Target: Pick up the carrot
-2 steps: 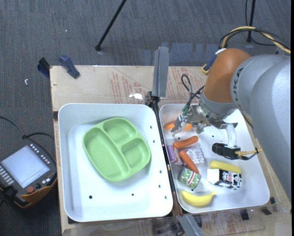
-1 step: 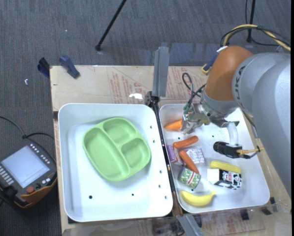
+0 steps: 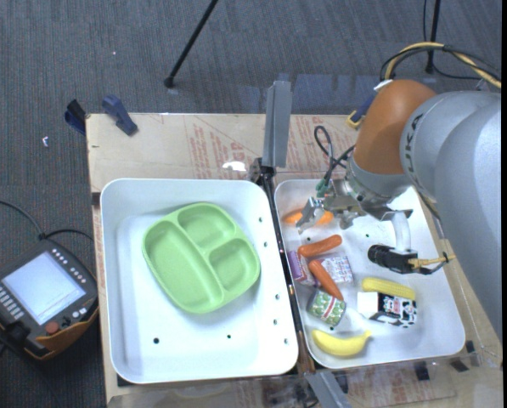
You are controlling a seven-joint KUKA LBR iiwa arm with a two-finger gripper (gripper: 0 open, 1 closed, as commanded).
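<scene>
Right bin (image 3: 444, 334), near edge: banana (image 3: 342, 342) along the front wall. Behind it a green packet (image 3: 327, 308) and a cow-print carton (image 3: 391, 309), with a yellow piece (image 3: 387, 286) just beyond the carton.

Mid bin: two red-orange sticks. One (image 3: 325, 278) slants from far-left to near-right and touches the packet. The other, a sausage (image 3: 319, 246) by its rounded ends, lies nearly crosswise just beyond it.

Left bin (image 3: 117, 313): a green tray (image 3: 202, 257), well apart from all this.

Far-left corner of right bin: the carrot (image 3: 294, 218), judged to be the brightest orange piece there, though the two sticks are close rivals. It lies close to the wall between the bins. Its long axis runs roughly left to right across the bin.

The jaws hang straight over the carrot's right part. Orange shows on both sides of them, so the carrot's middle is hidden. The arm (image 3: 389, 134) comes down from the far right.

How wide the jaws stand cannot be told. Nor can it be told whether they have the carrot or only sit above it.

Judgement: the jaws need to close across the carrot's short way. The nearby wall leaves little room on the left.
</scene>
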